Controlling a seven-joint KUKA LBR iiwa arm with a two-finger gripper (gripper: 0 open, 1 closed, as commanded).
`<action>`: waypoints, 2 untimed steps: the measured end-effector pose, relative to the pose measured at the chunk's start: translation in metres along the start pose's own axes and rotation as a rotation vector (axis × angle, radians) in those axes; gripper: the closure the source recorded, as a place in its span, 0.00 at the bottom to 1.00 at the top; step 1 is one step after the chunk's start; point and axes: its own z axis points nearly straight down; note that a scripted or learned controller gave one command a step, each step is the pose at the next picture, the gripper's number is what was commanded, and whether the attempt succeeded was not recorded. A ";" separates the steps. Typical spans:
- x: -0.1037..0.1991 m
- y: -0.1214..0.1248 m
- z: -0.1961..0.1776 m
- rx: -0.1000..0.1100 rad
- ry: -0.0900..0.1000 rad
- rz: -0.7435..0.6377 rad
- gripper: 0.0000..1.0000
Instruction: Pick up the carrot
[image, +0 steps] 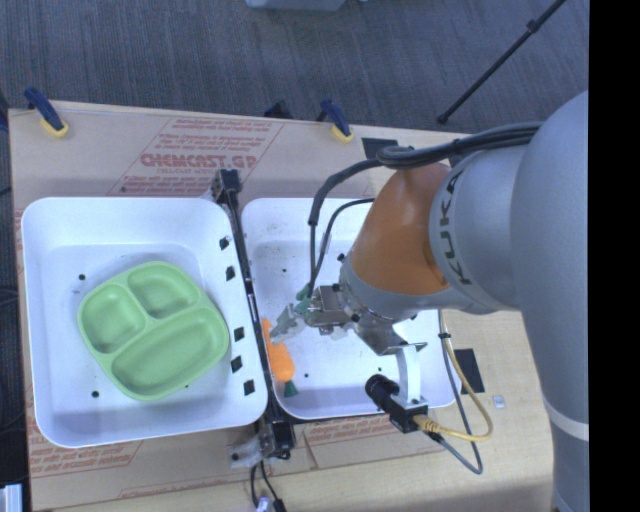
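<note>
An orange carrot (278, 357) with a green tip lies in the right bin (270, 240), close against its left wall near the front corner. My gripper (303, 313) hangs in the right bin just above and to the right of the carrot, below the arm's orange band. Nothing shows between the gripper and the carrot's upper end, and the carrot rests on the bin floor.
A green divided plate (152, 329) lies in the left bin (40, 300). Black clips line the wall between the two bins. The arm's bulk covers the right half of the right bin.
</note>
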 end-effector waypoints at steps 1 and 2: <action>-0.013 0.028 -0.001 -0.003 0.000 0.004 0.00; -0.004 0.005 0.000 0.000 0.000 0.003 0.00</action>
